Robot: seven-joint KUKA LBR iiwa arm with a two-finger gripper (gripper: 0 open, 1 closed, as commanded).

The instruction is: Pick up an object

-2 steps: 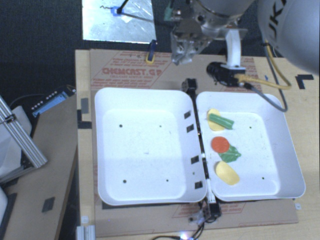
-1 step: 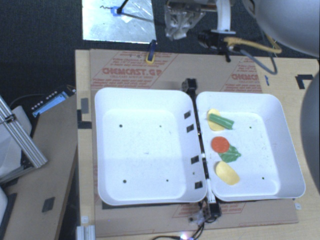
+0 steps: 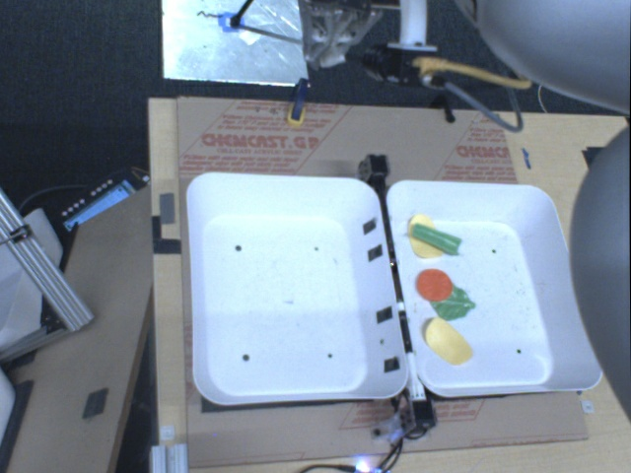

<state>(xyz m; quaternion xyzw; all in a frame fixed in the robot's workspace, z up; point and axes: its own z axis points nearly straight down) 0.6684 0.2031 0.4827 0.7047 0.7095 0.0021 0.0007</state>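
Camera view: end effector [image 3: 325,42] at top centre, grip state cannot be told; right bin [image 3: 552,294] holds green block [image 3: 435,236], orange disc [image 3: 434,284], yellow piece [image 3: 448,341].

— Contents of the right bin [image 3: 532,215]?

— Five small items, all bunched along its left side, close to the divider between the bins. Farthest back, a pale yellow piece [image 3: 421,245] with a green cylinder [image 3: 435,236] lying flat across it, slanted down toward the right.

— And nearer?

— An orange-red round piece [image 3: 434,284] sits just this side of them. A flat green leafy piece [image 3: 455,305] touches its near right edge. Nearest of all, a yellow oval piece [image 3: 447,341] lies flat, just beside the leafy one.
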